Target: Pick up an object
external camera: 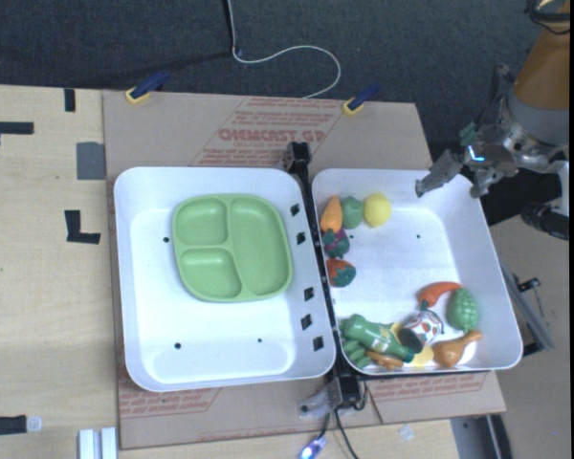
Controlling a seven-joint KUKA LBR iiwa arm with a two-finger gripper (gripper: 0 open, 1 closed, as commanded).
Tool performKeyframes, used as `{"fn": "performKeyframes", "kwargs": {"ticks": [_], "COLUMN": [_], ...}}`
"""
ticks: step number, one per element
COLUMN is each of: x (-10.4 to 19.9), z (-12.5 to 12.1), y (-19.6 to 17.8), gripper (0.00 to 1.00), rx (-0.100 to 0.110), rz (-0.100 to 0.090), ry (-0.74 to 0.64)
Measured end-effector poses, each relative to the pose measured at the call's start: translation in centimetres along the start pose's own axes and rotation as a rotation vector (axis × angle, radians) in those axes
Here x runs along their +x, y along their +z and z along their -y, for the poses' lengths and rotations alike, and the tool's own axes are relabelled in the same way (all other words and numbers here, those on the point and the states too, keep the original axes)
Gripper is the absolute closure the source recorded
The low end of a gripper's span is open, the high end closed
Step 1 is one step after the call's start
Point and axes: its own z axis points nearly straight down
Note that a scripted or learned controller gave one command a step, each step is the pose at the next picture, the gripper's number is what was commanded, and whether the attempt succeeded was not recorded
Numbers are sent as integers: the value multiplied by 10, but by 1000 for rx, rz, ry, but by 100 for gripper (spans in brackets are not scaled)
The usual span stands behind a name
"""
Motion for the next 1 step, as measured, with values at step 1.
{"fn": "performKeyframes", "kwargs": {"ticks": [1], "x": [57], "z": [65], "y": [7], "gripper": [0], "rx": [5], "rz": [-3], "ry": [-2]}}
